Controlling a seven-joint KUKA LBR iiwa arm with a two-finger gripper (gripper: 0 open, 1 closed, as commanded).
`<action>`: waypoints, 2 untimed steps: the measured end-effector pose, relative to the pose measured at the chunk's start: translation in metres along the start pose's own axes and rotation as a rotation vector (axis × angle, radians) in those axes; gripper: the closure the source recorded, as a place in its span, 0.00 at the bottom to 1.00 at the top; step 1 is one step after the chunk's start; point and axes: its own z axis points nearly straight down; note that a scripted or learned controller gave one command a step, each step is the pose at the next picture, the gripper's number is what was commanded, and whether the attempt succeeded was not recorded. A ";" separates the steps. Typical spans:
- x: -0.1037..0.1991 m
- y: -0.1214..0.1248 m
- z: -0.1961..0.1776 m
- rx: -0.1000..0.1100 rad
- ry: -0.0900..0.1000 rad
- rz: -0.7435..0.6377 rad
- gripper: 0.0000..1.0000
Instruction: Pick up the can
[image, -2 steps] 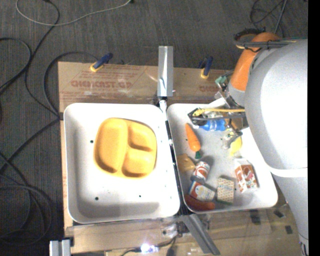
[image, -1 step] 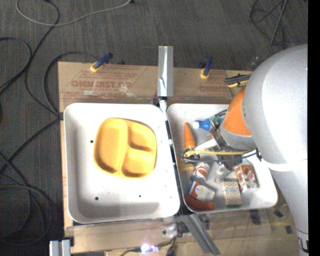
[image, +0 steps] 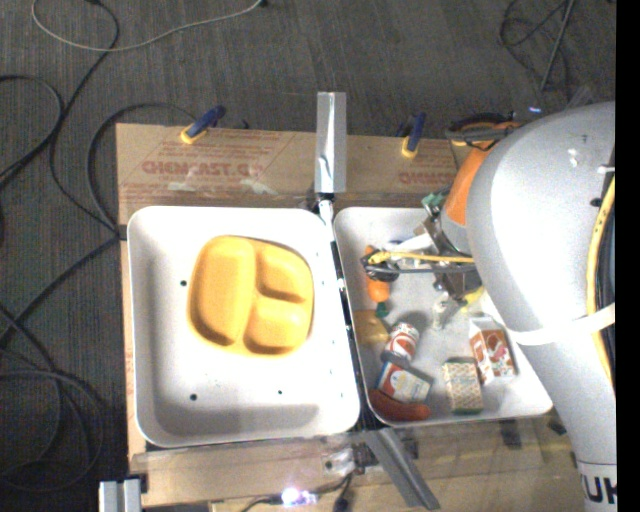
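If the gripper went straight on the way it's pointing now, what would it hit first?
The gripper seems aimed down at bare floor of the right bin, between the can and the red-and-white carton beside the arm. Depth is unclear from above.

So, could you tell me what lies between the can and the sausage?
In the camera view, a red-and-white packet lies between the can and the sausage.

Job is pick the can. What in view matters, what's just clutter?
Job: can; gripper; right bin.
Clutter: yellow tray; left bin; carton; small box.
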 end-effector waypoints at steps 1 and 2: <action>-0.042 -0.005 -0.001 -0.002 0.004 -0.099 0.00; -0.041 -0.005 -0.001 -0.001 0.004 -0.099 0.00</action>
